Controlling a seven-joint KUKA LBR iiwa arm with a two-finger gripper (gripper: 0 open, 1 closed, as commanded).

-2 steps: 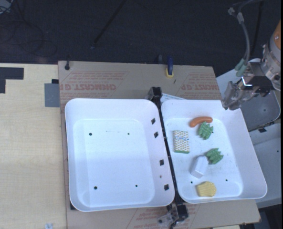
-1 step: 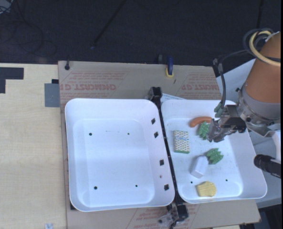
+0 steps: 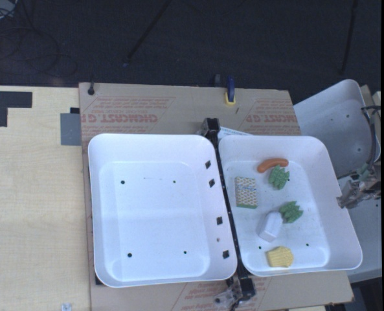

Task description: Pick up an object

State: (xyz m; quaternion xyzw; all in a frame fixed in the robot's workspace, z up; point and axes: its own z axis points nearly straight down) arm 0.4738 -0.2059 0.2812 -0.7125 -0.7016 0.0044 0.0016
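Dark flooring with cables is surrounding the bench [image 3: 30, 199], which is carrying two white bins side by side. All objects are lying in the right bin [image 3: 321, 154]: an orange sausage [image 3: 272, 165], two green pieces [image 3: 279, 177] [image 3: 290, 211], a patterned block [image 3: 246, 192], a white cup [image 3: 270, 226] and a yellow piece [image 3: 280, 257]. The end effector [image 3: 355, 193] is waiting at the bin's right rim; its opening cannot be judged. Nothing is being held, so approach, grasp and lift are all remaining. The sausage's long axis is running left-right, tilting slightly upward toward the right.
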